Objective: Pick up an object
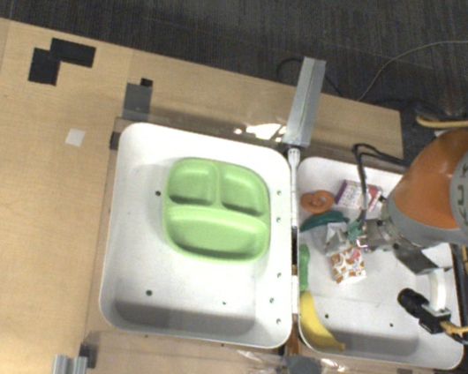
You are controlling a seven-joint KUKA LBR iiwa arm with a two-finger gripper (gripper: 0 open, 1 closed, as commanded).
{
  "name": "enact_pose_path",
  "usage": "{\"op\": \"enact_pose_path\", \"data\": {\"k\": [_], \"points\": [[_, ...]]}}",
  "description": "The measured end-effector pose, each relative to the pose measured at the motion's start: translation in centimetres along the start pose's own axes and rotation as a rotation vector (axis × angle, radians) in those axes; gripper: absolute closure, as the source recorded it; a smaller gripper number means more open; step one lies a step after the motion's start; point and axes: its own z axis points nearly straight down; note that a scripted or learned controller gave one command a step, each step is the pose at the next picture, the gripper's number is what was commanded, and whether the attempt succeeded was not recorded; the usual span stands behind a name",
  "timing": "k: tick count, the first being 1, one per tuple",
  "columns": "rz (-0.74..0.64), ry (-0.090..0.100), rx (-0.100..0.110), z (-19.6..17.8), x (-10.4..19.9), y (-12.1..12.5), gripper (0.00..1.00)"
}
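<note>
In the right bin (388, 330) lie several small objects. A patterned snack packet (348, 265) sits near the middle, with a dark green piece (325, 219) and a brown round item (316, 201) to its upper left. A small pink and white box (349, 193) rests near the far wall. A yellow banana (317, 324) lies at the front left corner, with a green stick (301, 270) along the left wall. My gripper (360, 235) hangs low just above the snack packet, close to the green piece. The wrist hides what lies under it.
The left bin (122, 287) holds a light green divided plate (217, 208). A metal post (305, 105) stands behind the wall between the bins. The grey arm with its orange band (431, 185) covers the right bin's far right corner. Black cables (423, 312) trail along the right side.
</note>
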Motion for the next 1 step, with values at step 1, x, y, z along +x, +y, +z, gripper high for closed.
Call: {"op": "enact_pose_path", "data": {"k": [1], "points": [[0.043,0.001,0.015,-8.24,6.39,5.61,1.00]]}}
